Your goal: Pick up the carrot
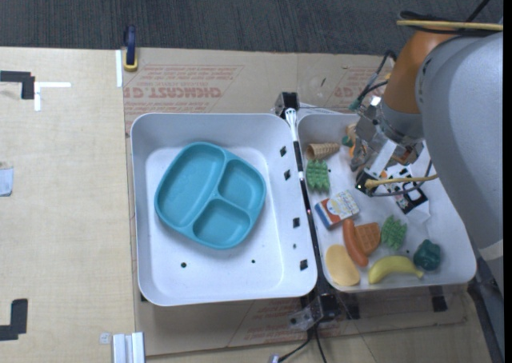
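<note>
The carrot (352, 242) is a short orange-red piece lying in the right bin (458, 273), near its front, beside an orange wedge (369, 236). My gripper (364, 163) hangs over the back half of the same bin, well behind the carrot and a little to its right. It points down under the grey arm with the orange band (408, 73). Nothing shows as held in it.
The right bin also holds a cone (324, 149), a green ridged piece (318, 175), a small box (337, 208), a green leafy piece (393, 231), a dark green piece (427, 254), a banana (392, 269) and a yellow oval (342, 266). A blue divided plate (210, 193) lies in the left bin (152, 273).
</note>
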### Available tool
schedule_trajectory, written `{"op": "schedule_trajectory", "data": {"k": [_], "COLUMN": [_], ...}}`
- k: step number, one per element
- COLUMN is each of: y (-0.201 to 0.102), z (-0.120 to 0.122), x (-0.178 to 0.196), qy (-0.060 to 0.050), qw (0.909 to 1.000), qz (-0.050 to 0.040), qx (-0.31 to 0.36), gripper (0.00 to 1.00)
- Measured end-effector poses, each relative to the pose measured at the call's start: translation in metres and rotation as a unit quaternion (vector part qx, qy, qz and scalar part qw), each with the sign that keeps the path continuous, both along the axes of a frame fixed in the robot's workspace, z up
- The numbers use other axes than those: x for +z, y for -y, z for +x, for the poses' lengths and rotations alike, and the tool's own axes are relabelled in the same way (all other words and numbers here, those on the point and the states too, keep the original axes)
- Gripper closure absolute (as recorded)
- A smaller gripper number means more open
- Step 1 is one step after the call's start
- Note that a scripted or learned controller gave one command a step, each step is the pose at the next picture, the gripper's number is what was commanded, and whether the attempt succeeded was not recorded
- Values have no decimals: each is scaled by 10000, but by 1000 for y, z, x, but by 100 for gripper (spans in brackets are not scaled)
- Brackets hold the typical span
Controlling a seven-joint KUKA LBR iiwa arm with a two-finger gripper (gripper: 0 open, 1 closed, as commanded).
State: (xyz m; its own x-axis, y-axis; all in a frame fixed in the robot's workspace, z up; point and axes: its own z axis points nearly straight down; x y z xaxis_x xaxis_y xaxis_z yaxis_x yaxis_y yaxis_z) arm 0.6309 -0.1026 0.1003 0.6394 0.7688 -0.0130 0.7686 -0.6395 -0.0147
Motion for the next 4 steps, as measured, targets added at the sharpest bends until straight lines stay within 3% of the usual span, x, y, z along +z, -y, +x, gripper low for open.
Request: {"op": "schedule_trajectory", "data": {"k": [1, 2, 3, 4], "y": [-67, -67, -33, 10], "z": [18, 18, -49, -53], "x": [91, 90, 90, -9], "qy": [78, 70, 63, 60], "qw": [9732, 9733, 9815, 9720], "qz": [-26, -28, -17, -17], "qx": [-2299, -2296, -1911, -2349], "gripper": [100, 0, 0, 0]}}
